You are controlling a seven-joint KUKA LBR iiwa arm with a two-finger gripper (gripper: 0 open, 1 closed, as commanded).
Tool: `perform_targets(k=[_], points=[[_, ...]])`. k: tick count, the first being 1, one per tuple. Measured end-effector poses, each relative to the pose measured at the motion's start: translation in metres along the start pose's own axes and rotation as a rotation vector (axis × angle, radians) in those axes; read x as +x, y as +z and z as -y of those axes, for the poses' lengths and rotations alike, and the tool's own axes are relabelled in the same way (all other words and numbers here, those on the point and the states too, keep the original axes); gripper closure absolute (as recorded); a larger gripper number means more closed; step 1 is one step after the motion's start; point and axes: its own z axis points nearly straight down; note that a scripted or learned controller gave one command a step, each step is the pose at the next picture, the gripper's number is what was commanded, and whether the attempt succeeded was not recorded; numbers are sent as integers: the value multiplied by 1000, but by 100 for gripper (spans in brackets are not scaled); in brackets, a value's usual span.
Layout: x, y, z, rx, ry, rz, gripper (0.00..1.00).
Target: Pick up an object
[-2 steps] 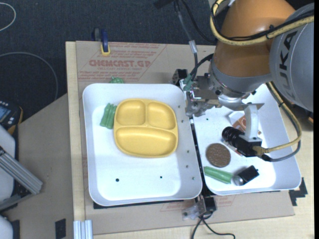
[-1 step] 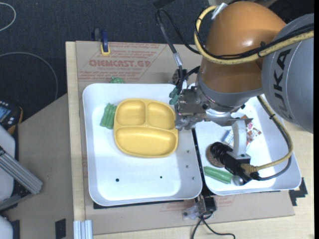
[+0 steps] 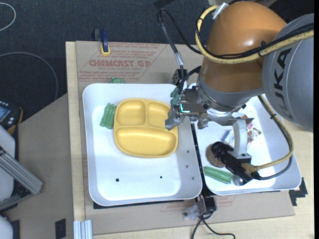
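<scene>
— Camera view: where is the plate seen?
— In the left bin, long axis running left to right, divided end toward the far rim.
— And the gripper?
— At the plate's right edge; its grasp cannot be told.

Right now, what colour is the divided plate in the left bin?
Yellow; the divided plate shows plainly in the camera view.
</scene>
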Motion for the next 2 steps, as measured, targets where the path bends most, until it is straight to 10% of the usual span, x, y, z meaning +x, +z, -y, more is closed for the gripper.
perform_targets(k=[1,2], points=[[0,-11,-1,-3,-1,0,100],[-59,-39,5,-8,8,1,100]])
